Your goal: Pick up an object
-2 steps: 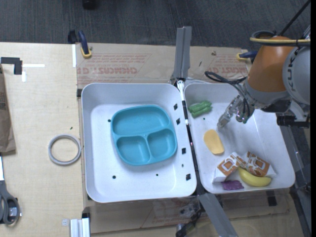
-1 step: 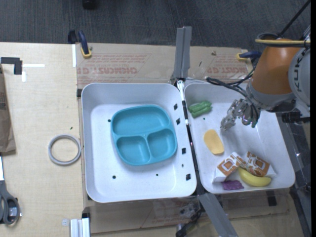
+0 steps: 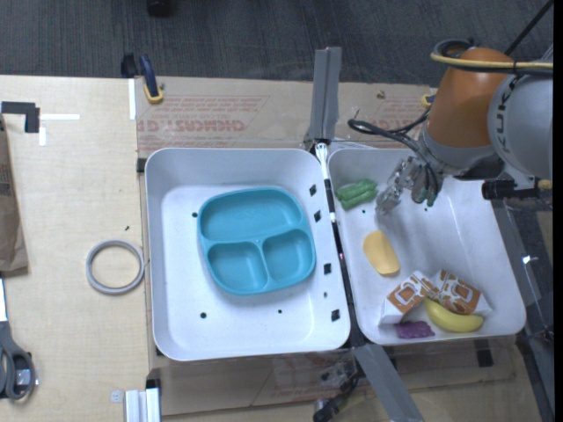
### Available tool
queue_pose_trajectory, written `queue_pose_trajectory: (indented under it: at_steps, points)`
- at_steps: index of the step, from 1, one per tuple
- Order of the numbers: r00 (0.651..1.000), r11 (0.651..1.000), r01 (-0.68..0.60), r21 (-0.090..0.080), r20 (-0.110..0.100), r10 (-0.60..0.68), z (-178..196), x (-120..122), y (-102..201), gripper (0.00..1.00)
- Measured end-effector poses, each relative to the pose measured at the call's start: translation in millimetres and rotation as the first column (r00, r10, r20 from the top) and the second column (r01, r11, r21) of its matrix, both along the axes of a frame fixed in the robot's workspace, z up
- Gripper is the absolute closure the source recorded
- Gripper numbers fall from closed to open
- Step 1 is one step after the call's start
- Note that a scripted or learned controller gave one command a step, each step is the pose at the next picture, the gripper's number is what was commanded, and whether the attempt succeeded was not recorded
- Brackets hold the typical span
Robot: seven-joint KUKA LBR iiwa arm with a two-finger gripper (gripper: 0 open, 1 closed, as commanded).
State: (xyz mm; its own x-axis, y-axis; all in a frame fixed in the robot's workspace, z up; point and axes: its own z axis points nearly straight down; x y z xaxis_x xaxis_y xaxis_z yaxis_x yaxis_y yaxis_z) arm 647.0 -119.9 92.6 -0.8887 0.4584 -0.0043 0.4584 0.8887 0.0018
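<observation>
Arm [image 3: 479, 104] bent over right bin [image 3: 493, 236] (low).

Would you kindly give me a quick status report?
Gripper over right bin, nothing held. Green piece nearest, untouched. Bin wall close beside it.

dark grey carpeted floor [image 3: 246, 16] at top, pale wooden bench [image 3: 66, 192], brown cardboard sheet [image 3: 220, 117] beneath, grey metal upright post [image 3: 325, 95] between
</observation>
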Motion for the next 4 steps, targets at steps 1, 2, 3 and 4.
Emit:
queue_pose_trajectory:
  at_steps: [1, 2, 3, 4]
  points:
    - [0.999, 0.999, 0.045, 0.000, -0.002, -0.045, 0, -36, 29, 1.00]
    - [0.999, 0.999, 0.045, 0.001, -0.002, -0.045, 0, -36, 29, 0.00]
    - [0.998, 0.998, 0.065, -0.001, 0.000, -0.065, 0, 3, -22, 0.00]
    - [0.999, 0.999, 0.038, 0.000, -0.004, -0.038, -1, -71, 1, 0.00]
